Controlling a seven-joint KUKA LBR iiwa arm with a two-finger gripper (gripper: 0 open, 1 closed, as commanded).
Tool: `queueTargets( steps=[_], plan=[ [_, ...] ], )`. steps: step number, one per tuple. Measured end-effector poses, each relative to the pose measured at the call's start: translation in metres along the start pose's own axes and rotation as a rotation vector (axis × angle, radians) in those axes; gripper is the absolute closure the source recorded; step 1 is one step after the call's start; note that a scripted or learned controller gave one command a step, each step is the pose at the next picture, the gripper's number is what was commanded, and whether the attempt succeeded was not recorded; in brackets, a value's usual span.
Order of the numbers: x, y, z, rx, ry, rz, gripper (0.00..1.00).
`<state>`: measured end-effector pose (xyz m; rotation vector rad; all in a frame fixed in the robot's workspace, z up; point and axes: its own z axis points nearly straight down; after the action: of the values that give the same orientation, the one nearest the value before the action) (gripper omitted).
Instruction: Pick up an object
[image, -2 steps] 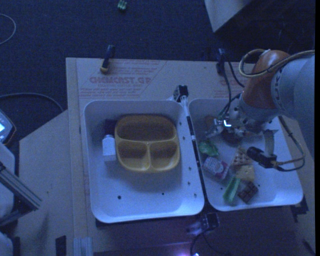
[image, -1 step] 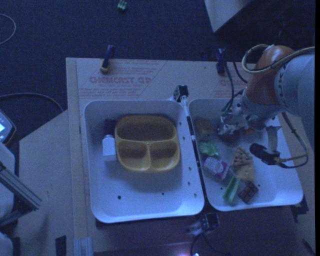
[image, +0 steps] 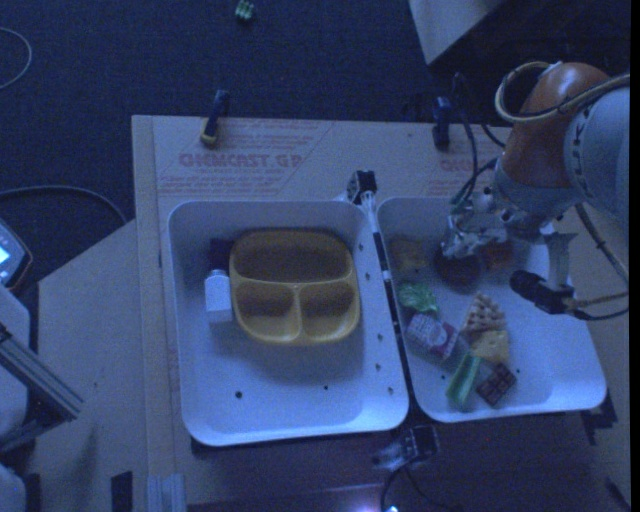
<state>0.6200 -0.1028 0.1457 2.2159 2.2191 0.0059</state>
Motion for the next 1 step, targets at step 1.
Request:
queueTargets(
  steps=[1],
  plan=[
    [-0.0001, 0.0090, -0.0615, -0.001, 0.000, 0.000, 1.00]
  ],
)
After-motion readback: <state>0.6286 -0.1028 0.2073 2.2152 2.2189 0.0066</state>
